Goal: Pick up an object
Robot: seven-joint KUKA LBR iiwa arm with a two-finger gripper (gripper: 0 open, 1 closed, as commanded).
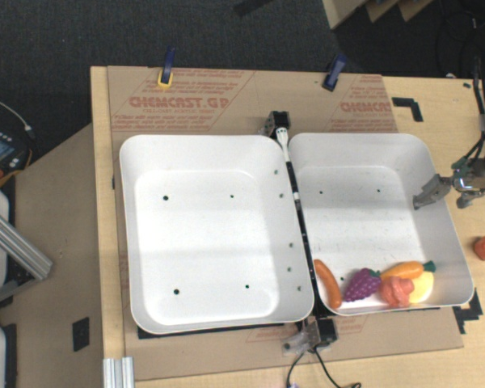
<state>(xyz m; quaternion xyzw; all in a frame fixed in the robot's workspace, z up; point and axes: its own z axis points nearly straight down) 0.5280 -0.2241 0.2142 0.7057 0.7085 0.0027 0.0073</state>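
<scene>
- Toy food is bunched in the near corner of the right bin [404, 156]: an orange sausage [327, 284] against the left wall, purple grapes [362, 284] just beside it.
- Next along are a red piece [394, 292], an orange carrot [404, 270] above it, and a yellow piece [421, 289].
- Left bin [202, 148] sits beside it, the two rims touching.
- At the right bin's far-right rim is the hand [433, 191]; I cannot tell whether it is released or clenched.
- Both bins rest on the cardboard-covered desk [226, 87].
</scene>
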